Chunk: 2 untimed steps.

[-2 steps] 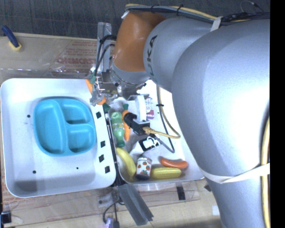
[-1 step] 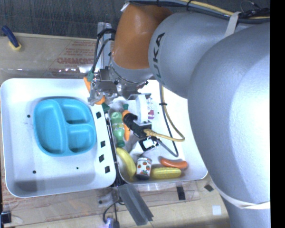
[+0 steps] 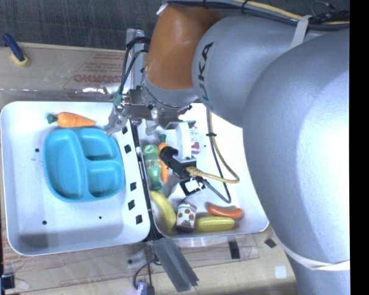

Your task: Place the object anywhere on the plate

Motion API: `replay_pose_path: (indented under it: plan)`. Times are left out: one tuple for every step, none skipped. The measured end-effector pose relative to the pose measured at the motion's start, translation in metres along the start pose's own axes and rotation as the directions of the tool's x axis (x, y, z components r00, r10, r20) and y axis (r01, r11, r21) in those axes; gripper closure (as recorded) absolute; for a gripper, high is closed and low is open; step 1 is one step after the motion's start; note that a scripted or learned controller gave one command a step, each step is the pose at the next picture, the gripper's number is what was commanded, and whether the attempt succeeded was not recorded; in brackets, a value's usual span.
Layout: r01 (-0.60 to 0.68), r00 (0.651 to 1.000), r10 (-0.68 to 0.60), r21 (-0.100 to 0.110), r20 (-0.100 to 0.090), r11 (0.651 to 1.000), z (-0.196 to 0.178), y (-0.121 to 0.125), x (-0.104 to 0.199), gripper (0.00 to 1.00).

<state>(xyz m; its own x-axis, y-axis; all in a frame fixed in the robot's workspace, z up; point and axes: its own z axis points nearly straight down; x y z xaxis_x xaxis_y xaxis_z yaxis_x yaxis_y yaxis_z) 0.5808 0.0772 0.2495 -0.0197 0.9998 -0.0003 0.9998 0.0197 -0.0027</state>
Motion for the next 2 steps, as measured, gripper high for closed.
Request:
replay_pose_path:
  plan:
    - [0.004, 1.0, -0.004, 0.003, 0.0, 1.0, -0.01, 0.0, 0.0, 1.0]
    - [-0.091, 0.996, 0.091, 0.003, 0.0, 0.996, 0.012, -0.019, -0.011, 1.0]
